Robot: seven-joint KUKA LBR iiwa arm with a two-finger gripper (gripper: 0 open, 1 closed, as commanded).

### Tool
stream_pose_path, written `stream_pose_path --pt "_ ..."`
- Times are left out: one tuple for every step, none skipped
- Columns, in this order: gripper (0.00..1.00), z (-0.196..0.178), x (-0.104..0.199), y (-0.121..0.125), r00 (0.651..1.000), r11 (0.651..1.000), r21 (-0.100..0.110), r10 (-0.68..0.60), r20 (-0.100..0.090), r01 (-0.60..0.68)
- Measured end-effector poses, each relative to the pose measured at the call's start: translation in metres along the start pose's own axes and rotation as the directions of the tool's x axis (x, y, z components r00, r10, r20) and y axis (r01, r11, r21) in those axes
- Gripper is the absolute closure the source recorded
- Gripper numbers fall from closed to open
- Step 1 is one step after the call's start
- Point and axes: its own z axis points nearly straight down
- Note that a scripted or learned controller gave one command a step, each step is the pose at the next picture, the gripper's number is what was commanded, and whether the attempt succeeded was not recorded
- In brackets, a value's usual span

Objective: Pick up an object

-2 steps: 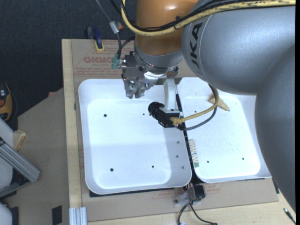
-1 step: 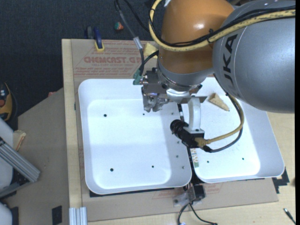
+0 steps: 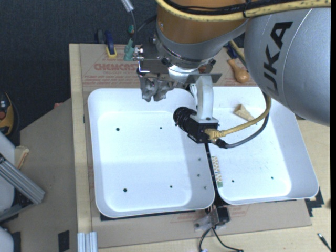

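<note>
- A small tan object (image 3: 242, 111), wedge-shaped, lies on the floor of the right bin (image 3: 273, 177), near that bin's far edge; its upper left end sits close under the arm, and what it is I cannot make out.
- The gripper (image 3: 155, 91) hangs over the far rim of the left bin (image 3: 142, 188), well apart from the tan object and to its left, with the wrist's black fitting (image 3: 190, 124) and the bins' shared edge between them.
- Grey metal fingertips (image 3: 149, 93) sit bunched close together with nothing visible between them; how far apart they stand I cannot tell.
- The grey arm (image 3: 283, 41) with its orange band (image 3: 205, 9) covers the upper right and hides part of the right bin's far side.
- A yellow hose (image 3: 247, 121) loops from the fitting across the right bin.
- An orange-handled tool (image 3: 239, 70) lies on the bench behind that bin, partly cut off by the arm.
</note>
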Motion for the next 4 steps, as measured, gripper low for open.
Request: stream_pose_path --pt "1.00 0.013 -0.058 -0.024 1.000 1.000 0.018 0.013 0.010 -0.013" --pt "1.00 -0.114 0.001 -0.033 1.000 1.000 -0.002 0.000 -0.001 0.000" --pt "1.00 0.097 -0.005 -0.038 1.000 0.999 0.031 0.009 0.017 -0.010" --pt "1.00 -0.071 -0.003 -0.032 1.000 1.000 -0.006 0.006 -0.002 -0.006"
